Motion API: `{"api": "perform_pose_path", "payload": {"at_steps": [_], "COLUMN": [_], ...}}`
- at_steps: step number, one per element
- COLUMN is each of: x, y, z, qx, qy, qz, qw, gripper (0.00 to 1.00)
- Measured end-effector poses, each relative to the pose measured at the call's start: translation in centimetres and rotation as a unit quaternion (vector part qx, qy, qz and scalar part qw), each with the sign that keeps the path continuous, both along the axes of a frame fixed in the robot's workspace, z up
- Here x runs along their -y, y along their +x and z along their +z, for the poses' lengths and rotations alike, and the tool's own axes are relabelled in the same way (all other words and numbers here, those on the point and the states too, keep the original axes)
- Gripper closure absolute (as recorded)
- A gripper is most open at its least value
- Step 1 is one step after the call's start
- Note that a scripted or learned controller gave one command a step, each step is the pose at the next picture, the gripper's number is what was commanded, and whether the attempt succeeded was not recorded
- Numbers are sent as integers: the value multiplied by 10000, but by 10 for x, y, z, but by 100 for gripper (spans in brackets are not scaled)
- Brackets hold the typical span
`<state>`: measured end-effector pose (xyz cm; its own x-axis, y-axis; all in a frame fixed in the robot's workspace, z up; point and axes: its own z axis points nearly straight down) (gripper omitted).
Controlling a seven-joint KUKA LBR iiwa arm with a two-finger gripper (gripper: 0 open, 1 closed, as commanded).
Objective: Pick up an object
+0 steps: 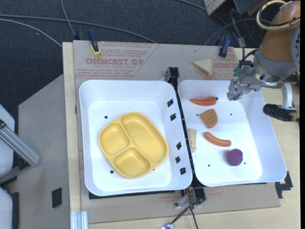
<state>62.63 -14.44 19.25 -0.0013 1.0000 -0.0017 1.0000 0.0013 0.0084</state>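
Bench seen from above, with two shallow white bins side by side. The left bin (pixel 88 128) holds a yellow divided tray (pixel 133 144). The right bin (pixel 269 147) holds the candidate objects: a red pepper (pixel 203 100) near the top, a brown cookie (pixel 208 118) below it, a sausage (pixel 218 139), a purple ball (pixel 234 157) lower right, and a pale wedge (pixel 191 140) against the left wall.

The gripper (pixel 234 93) hangs over the bin's upper right; its fingers are too blurred to tell whether they are apart or together, and nothing appears held.

Probably the pepper is the nearest target. A good pick would come straight down, fingers straddling its narrow width. Open floor surrounds it; the top wall sits near.
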Motion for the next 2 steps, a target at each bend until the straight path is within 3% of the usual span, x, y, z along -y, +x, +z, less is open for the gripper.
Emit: {"api": "perform_pose_path", "payload": {"at_steps": [1,2], "x": [0,-61], "y": [2,-9], "z": [49,53], "qx": [-2,-51], "qy": [0,26], "qz": [1,26], "qw": [10000,10000], "gripper": [100,100]}}
